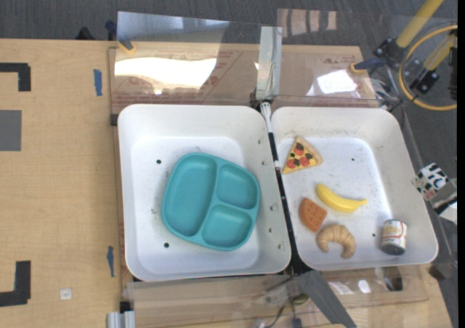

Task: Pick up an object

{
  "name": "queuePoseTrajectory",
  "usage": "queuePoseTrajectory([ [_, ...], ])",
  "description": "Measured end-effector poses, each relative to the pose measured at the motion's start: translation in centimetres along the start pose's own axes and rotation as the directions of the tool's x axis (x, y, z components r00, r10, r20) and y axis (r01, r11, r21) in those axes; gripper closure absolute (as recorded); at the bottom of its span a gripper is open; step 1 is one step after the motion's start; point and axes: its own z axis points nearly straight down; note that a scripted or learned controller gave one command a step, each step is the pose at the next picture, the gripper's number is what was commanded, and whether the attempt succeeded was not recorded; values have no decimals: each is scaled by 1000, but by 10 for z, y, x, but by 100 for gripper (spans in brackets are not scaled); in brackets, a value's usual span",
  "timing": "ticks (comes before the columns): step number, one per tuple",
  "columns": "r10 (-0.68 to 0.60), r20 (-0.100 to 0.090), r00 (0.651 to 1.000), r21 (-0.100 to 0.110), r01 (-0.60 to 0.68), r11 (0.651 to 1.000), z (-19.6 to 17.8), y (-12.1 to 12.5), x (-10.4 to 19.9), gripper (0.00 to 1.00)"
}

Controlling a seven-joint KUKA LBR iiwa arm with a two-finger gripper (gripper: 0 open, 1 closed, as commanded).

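Yellow banana (340, 199) lies in the right bin (378, 134), lower right of the frame, long axis running left to right, tips curling upward. Beside it: pizza slice (300, 155), croissant (336, 238), can (393, 236). Jaws: cannot tell.
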Motion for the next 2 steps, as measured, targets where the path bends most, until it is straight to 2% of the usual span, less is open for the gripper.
queuePoseTrajectory([
  [1, 420, 0, 907, -6, -420, 907, 43, -4, -16, 100],
  [2, 421, 2, 907, 0, -421, 907, 31, -6, -17, 100],
])
